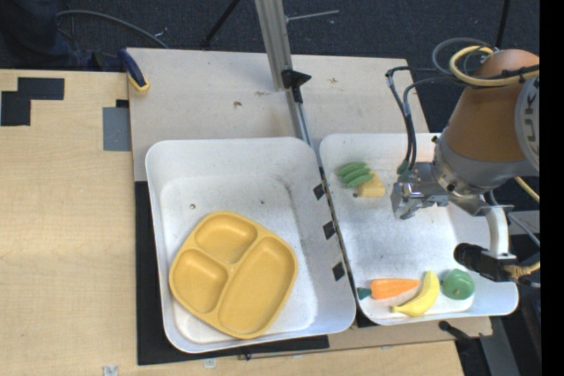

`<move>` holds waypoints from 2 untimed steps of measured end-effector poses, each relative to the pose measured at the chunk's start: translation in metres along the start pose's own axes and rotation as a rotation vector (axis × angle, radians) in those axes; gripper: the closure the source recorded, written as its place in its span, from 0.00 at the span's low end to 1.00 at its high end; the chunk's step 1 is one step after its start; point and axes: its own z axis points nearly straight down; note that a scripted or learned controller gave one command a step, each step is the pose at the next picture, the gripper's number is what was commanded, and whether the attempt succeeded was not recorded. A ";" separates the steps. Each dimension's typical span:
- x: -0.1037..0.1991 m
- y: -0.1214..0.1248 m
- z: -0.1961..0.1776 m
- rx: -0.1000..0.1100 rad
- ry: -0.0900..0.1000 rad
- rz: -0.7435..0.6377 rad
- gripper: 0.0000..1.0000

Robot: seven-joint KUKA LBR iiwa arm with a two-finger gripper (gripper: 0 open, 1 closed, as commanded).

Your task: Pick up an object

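Small green ridged plastic piece with pale yellow block (361, 179) against it: upper left of right-hand shallow white bin (388, 242), untouched. Just right of it, slightly lower: hand (411, 200) over bare bin floor, apart from the pair. Open or closed: cannot tell. Judged step: approach, nothing gripped. Next move calls for leftward shift, then descent. Elsewhere along near wall: orange plastic carrot (392, 287), yellow banana (421, 295), round green fruit (457, 284). Left-hand bin: yellow compartment plate (233, 273).

The bench (220, 92) bears two white bins (176, 180), side by side.
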 end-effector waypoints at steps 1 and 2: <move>-0.001 0.001 -0.026 0.001 0.000 0.001 1.00; 0.055 0.028 -0.022 0.004 0.001 -0.004 1.00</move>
